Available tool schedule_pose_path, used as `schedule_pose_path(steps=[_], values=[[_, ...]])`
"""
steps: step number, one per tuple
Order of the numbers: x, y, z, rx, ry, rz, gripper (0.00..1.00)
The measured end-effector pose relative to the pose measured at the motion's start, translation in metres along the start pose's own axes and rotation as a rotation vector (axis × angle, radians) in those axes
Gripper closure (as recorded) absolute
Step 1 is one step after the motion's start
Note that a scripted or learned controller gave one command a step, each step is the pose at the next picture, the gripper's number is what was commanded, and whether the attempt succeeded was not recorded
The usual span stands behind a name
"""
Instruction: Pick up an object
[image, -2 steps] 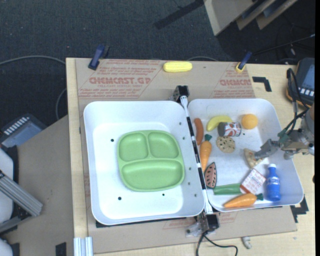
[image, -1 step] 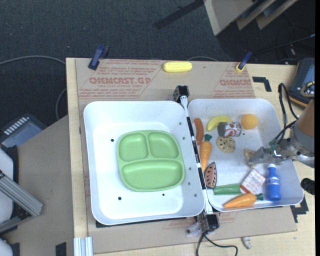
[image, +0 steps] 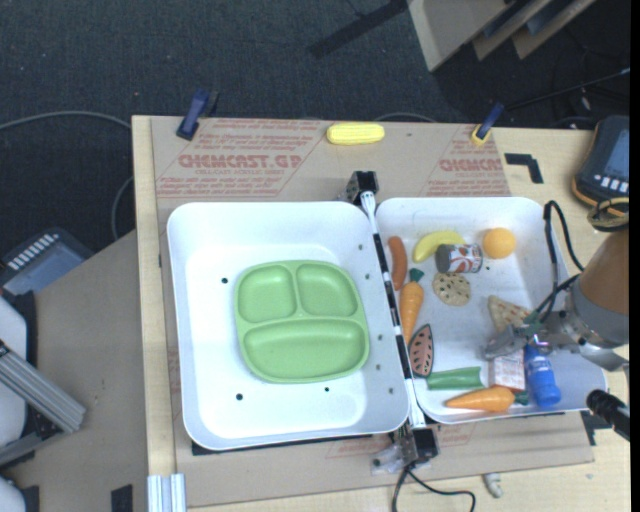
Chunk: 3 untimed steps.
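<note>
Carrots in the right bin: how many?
2. One carrot lies along the left wall; the other carrot lies at the near edge. The arm may hide more.

Green divided plate (image: 300, 322) in left bin (image: 195, 300); toy foods, perhaps a blue bottle (image: 541, 375), in right bin (image: 520, 212).

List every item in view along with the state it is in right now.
green divided plate: lying flat in the left bin, nothing in its compartments
banana: lying in the right bin
orange: resting in the right bin
cookie: lying flat
carrot: on its side by the near wall
blue bottle: lying down
gripper: low in the right bin
</note>
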<state>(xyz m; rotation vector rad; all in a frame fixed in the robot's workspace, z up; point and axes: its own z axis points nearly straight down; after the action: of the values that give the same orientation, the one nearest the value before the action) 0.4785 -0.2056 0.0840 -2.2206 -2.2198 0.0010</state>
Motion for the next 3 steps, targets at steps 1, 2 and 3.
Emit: schedule_pose_path(steps=[1, 2, 3], values=[[0.000, 0.002, -0.012, -0.008, -0.002, 0.000, 1.00], [0.045, 0.066, -0.076, -0.004, -0.001, -0.002, 1.00], [0.073, 0.077, -0.127, -0.004, -0.002, -0.002, 1.00]])
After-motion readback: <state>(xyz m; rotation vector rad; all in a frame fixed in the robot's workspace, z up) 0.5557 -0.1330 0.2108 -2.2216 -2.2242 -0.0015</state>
